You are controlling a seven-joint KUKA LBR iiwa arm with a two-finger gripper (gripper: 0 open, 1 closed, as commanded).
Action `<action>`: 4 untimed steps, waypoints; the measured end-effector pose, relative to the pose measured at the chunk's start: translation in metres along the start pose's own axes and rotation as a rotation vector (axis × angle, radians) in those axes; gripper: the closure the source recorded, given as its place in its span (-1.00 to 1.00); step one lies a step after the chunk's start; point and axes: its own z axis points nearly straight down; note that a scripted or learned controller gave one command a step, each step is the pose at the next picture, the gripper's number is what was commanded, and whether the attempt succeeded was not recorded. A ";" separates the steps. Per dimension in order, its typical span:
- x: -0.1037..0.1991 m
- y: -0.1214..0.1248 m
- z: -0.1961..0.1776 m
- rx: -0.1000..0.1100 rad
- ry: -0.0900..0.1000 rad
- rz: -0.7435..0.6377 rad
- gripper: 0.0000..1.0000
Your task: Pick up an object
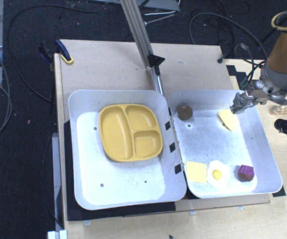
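Nearest the camera, along the front wall of the right bin (262, 133), three small things are lined up well below the jaws: a yellow square (196, 172), a fried-egg toy (217, 174) and a purple piece (245, 173). As the likeliest thing to be picked, a pale yellow wedge (227, 119) is taken; it is found just beside the gripper (239, 105), slightly below and to the left of the jaws, near the bin's far right corner. Its long axis is seen to run diagonally, from the upper left down to the lower right, so a grip across its narrow width is judged to be the easier one. Whether the wedge is touched by the jaws cannot be made out, and nothing is seen held between them. How the jaws stand, wide or narrow, cannot be told at this size. Further left of the jaws, at about the same height, a brown round piece (184, 112) is set near the bin's inner wall. Well to the left, in the left bin (83, 183), a yellow divided plate (131, 132) is laid flat, far from the jaws and apart from everything else.
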 end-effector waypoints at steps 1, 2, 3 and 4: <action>-0.002 0.006 -0.063 -0.001 -0.001 -0.001 1.00; 0.055 0.007 -0.051 0.007 0.003 -0.005 1.00; 0.102 -0.001 -0.057 0.007 0.003 -0.005 1.00; 0.150 0.001 -0.055 0.007 0.003 -0.005 1.00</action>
